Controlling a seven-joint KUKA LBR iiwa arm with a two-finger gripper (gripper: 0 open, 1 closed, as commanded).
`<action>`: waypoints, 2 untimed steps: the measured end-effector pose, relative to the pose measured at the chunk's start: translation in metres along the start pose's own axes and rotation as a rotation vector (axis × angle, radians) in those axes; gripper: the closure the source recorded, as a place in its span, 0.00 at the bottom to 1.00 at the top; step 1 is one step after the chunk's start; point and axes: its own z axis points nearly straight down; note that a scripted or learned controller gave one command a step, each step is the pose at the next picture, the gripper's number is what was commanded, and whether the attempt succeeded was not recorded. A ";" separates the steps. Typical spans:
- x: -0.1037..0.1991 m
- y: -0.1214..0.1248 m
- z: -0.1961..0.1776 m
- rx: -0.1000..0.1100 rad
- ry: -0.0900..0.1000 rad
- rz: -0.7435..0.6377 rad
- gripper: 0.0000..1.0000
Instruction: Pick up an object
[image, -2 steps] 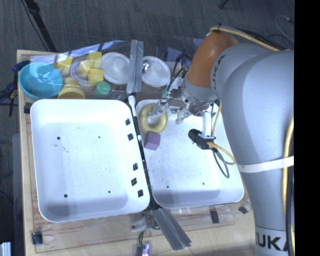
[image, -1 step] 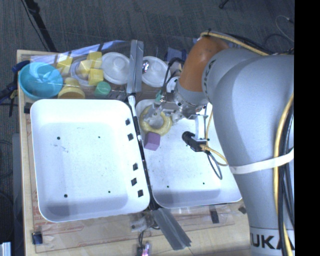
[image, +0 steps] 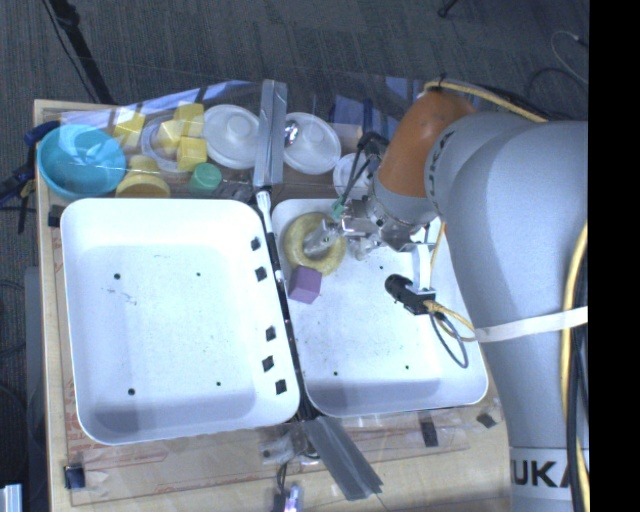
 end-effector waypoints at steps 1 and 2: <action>0.001 0.000 -0.010 0.002 0.000 -0.006 1.00; 0.012 -0.038 -0.162 -0.002 -0.002 0.007 1.00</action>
